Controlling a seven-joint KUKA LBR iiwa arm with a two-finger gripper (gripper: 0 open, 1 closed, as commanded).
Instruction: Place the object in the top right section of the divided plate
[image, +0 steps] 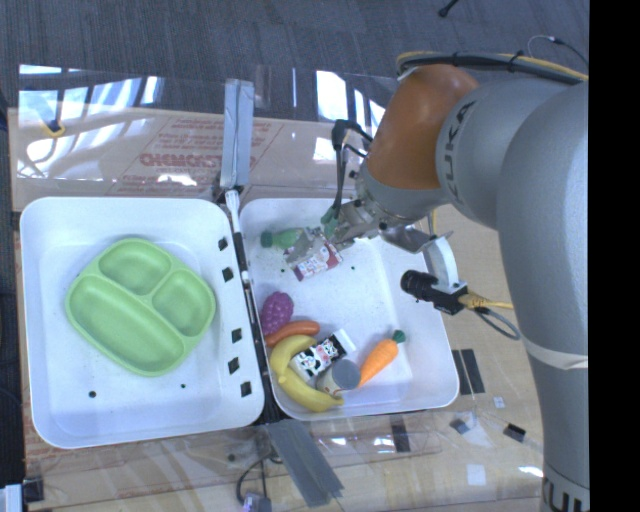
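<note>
The grey arm (520, 200) reached in from the right over the right bin (425, 385). The green divided plate (140, 305) lay in the left bin (50, 400), well apart. The gripper (335, 228) hung at the right bin's far side, just above a small red-and-white carton (318, 262); whether it was spread or pinching, I cannot tell. Nearer lay a banana (295, 385), a carrot (378, 360) and a purple berry (277, 310).

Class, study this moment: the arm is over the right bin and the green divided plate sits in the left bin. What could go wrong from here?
1. The gripper is low among crowded items, a red-and-white packet and a green piece; it may grab the wrong one or none.
2. The divided plate lies across the bin divider; a loosely held item could drop on the way.
</note>
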